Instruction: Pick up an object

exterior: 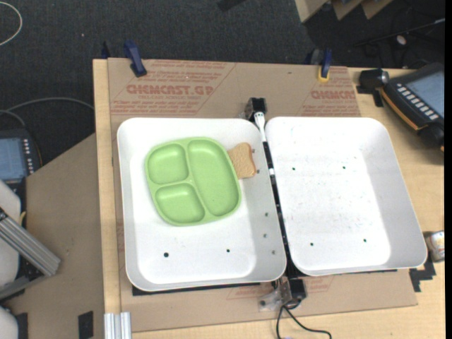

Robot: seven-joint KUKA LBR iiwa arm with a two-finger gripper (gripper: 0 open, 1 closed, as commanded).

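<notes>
A green plate [192, 181] with three compartments lies in the left white bin [191, 260], toward its back. A tan, bread-like piece [243, 160] rests against the plate's right rim, near the divide between the bins. The right white bin [339, 196] sits beside it, its floor speckled with small dark marks.
Both bins rest on a brown cardboard sheet [176, 83] held by blue clamps [134, 58] at the back. A black bracket [256, 108] sits at the back between the bins. A tablet-like device [417, 97] lies at the far right. Cables hang at the front edge.
</notes>
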